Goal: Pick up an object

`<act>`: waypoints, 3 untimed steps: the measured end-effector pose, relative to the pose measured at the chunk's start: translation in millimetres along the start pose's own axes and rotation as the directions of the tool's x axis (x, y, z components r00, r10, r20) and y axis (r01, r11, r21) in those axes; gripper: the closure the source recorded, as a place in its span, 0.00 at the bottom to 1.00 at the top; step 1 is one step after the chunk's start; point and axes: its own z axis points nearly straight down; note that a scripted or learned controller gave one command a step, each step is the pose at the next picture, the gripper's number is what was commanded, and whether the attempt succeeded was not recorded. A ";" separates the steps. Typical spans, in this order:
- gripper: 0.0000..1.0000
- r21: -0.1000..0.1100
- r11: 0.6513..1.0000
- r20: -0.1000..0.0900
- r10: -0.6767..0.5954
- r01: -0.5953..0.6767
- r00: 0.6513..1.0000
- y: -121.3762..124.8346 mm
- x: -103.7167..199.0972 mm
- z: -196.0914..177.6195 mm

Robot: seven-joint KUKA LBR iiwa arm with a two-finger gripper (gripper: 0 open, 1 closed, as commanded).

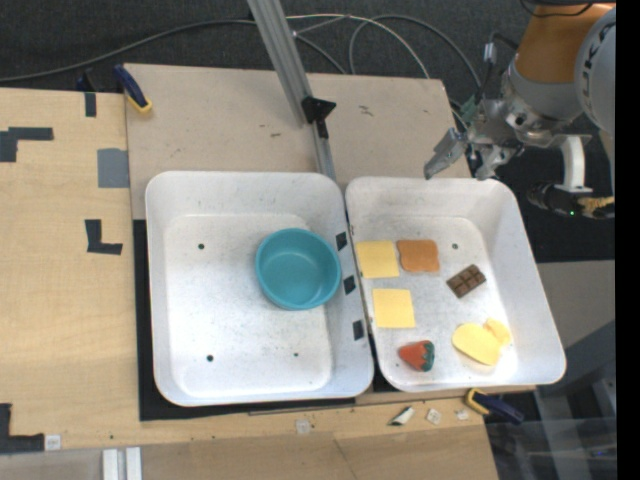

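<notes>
Dark floor behind, cables trailing across it; tan desk (pixel 60 268) carries 2 shallow white bins side by side on a black mat.

Left bin (pixel 175 268): 1 teal bowl (pixel 297 268), upright, right of centre, well apart from the walls.

Right bin (pixel 520 268): 2 yellow cheese-like squares (pixel 378 259) (pixel 394 308) near the left wall, an orange-brown toast-like slice (pixel 419 256) just beside the upper square, a small chocolate piece (pixel 466 281), a strawberry-like red piece (pixel 418 355) and a yellow blob (pixel 478 344) near the front wall.

Gripper (pixel 462 158) hangs above the desk just past the right bin's far rim, fingers spread apart, nothing between them.

Progress, my read: nothing done yet. No item picked, no descent into a bin. Left: choose a target, move over it, descend, close, lift.

Room to move:
- Bowl has open floor on all sides; easiest approach, though the rim needs a wide-enough opening.
- Chocolate piece sits clear of neighbours mid-bin, decent candidate.
- Upper square and toast slice are nearly touching; the flat pieces look hard to pinch.
- Strawberry piece and yellow blob sit close to the front wall, less finger clearance there.
- Grey diagonal pole (pixel 290 68) runs down to the gap between the bins; it could crowd a crossing to the left bin.
</notes>
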 end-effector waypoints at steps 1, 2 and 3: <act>0.00 0.000 1.000 0.000 0.000 0.000 1.000 -0.1 -0.2 0.0; 0.00 0.003 1.000 0.000 0.001 -0.001 1.000 1.4 6.4 45.7; 0.00 0.004 1.000 0.000 0.000 0.000 1.000 6.1 7.0 91.2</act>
